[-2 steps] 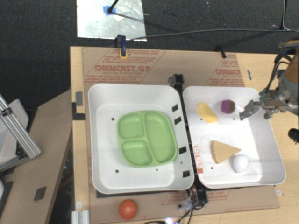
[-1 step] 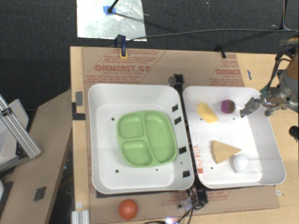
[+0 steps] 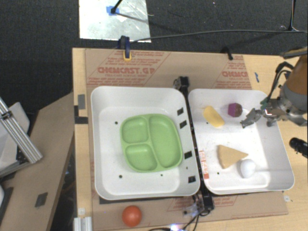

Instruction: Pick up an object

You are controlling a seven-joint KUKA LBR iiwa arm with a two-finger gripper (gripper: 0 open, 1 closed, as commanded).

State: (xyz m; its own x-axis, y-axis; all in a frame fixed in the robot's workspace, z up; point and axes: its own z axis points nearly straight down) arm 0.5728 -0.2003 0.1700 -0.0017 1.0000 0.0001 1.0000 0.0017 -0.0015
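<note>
The right bin [image 3: 274,148] holds a yellow oblong piece [image 3: 213,116], a small purple ball [image 3: 234,109], a tan wedge [image 3: 229,156] and a white ball [image 3: 247,168] touching the wedge's right side. My gripper [image 3: 260,117] hangs over the bin's upper right part, just right of the purple ball and apart from it. Its fingers [image 3: 249,119] stand spread, open, with nothing between them.
The left bin [image 3: 103,129] bears a green three-compartment plate [image 3: 150,142]. An orange ball [image 3: 132,215] lies on the bench in front of the left bin. A black divider [image 3: 187,129] runs between the bins. A metal rail [image 3: 17,134] stands at far left.
</note>
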